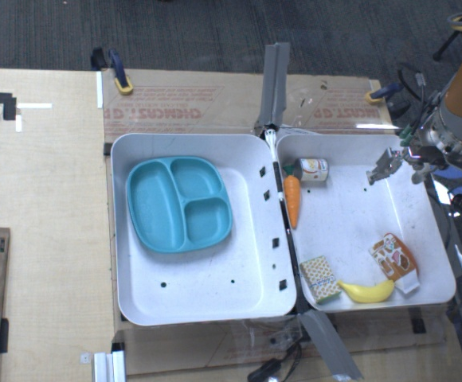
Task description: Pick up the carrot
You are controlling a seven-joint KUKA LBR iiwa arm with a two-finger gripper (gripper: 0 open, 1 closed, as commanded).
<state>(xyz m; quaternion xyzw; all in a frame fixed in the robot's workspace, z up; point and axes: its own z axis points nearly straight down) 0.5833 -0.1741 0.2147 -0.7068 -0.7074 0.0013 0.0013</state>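
Orange: 1 carrot (292, 200), 1 banana (366, 291), 1 blue plate (180, 204), 2 bins (191, 309)

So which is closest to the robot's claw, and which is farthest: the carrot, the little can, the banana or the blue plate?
From the gripper, in the camera view:
1. Little can, top left of the right bin.
2. Carrot, against that bin's left wall, just below the can.
3. Banana, near the bin's front edge. It's about as far as the carrot, too close to call.
4. Blue plate, in the left bin.
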